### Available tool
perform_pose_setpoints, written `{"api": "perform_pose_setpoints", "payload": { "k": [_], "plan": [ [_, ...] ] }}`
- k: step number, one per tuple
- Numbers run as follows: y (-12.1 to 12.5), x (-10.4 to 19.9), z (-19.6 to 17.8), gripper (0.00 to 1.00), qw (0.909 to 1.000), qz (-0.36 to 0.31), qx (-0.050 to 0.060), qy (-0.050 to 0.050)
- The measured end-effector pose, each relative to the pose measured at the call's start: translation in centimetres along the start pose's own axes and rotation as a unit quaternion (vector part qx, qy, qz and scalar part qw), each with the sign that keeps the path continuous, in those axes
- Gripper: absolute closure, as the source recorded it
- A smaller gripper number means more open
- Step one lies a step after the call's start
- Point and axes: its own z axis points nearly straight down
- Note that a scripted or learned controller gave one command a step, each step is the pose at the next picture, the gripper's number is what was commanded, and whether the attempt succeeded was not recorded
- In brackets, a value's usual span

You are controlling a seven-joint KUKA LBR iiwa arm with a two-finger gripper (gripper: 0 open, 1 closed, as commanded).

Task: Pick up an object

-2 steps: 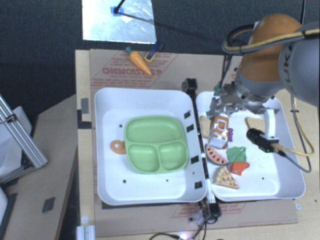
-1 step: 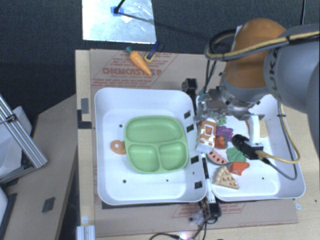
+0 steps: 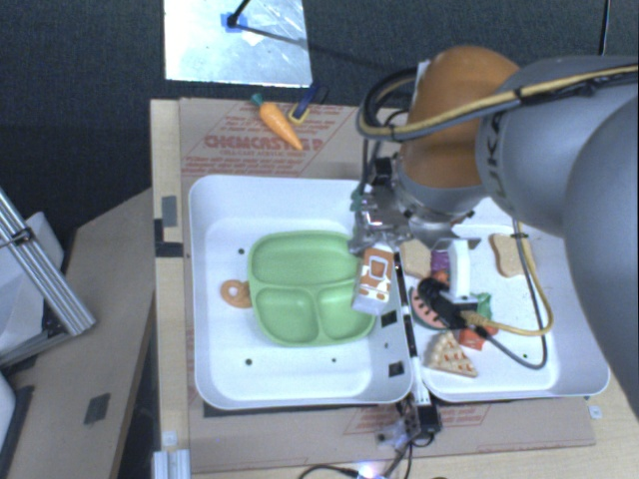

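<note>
1. Hanging over the rims where the two bins meet, the claw (image 3: 373, 226) sits at the end of the grey arm (image 3: 569, 138), which comes in from the view's right. Whether the claw is spread or pressed together cannot be told from this angle.
2. Just below the claw in the view is a small orange-and-white carton (image 3: 376, 279). It is tilted, with its top end close up under the claw. It cannot be told whether the claw is pinching it.
3. The carton's lower end overlaps the right edge of a green divided plate (image 3: 290, 297), which lies down and to the view's left of the claw, in the left bin (image 3: 215, 218).
4. Farther left of the claw, just past the plate's rim, a small orange ring (image 3: 236, 293) rests on the floor of that bin.
5. To the view's right of the claw, in the right bin (image 3: 569, 367), lies a slice of toast (image 3: 509, 255). A pizza slice (image 3: 451, 357) lies lower, near that bin's front edge.
6. Well above and to the left of the claw, outside both bins, a carrot (image 3: 280, 125) lies on the cardboard sheet (image 3: 230, 138) that covers the counter (image 3: 120, 257).
</note>
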Motion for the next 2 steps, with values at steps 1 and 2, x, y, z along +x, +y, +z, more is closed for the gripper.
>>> {"api": "perform_pose_setpoints", "payload": {
  "k": [1,2],
  "plan": [
    [-2.2,2.7,-0.5,1.0,1.0,0.001,0.0,0.0],
    [-1.6,2.4,1.5,1.0,1.0,0.005,0.0,-0.001]
  ]
}}
